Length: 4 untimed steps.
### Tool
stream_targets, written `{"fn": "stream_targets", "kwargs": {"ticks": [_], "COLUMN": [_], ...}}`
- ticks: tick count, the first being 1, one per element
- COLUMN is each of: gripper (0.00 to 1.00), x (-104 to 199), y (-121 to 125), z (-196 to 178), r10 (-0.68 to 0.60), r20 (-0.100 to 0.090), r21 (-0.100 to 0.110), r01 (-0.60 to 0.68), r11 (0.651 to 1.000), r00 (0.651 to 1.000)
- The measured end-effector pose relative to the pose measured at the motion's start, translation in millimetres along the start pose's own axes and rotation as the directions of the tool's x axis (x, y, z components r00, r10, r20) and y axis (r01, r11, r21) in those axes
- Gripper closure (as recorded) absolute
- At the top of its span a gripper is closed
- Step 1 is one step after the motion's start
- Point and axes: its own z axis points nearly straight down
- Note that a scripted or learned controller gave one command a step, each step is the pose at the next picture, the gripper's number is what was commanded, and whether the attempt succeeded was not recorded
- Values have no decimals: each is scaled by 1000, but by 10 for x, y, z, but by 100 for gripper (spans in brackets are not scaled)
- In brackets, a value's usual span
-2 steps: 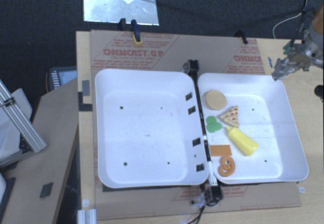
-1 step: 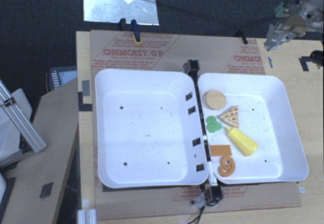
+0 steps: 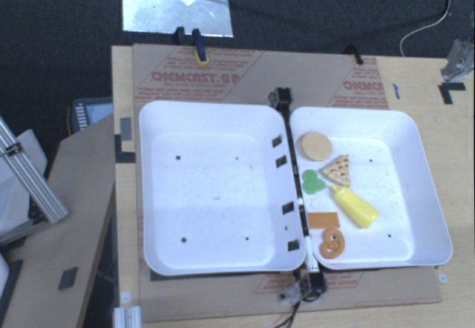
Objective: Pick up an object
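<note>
Camera view: the right bin [image 3: 415,171] holds a round cracker [image 3: 316,146], pizza slice [image 3: 338,169], green piece [image 3: 312,182], yellow bottle [image 3: 355,205], orange block [image 3: 323,220] and pretzel [image 3: 332,243]; the hand's state cannot be told.

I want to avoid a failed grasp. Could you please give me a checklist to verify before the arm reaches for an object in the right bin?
1. Targets present in right bin: ok, six small items.
2. Yellow bottle lying free on top: ok.
3. Bottle clear of pizza slice: not ok, they look touching.
4. Pretzel away from the bin wall: not ok, near the corner.
5. Round cookie separate from neighbours: ok.
6. Gripper ready: cannot tell.
</note>
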Motion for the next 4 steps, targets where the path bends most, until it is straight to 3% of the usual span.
{"fn": "stream_targets", "kwargs": {"ticks": [1, 2, 3, 4], "gripper": [100, 100, 100, 100], "x": [-153, 548, 297, 880], "y": [-660, -665, -1041, -835], "z": [-801, -813, -816, -810], "r10": [-1, -12, -1, -12], "r20": [0, -4, -2, -4], "r21": [2, 8, 9, 8], "r01": [1, 12, 1, 12], "r11": [1000, 1000, 1000, 1000], "r00": [1000, 1000, 1000, 1000]}}
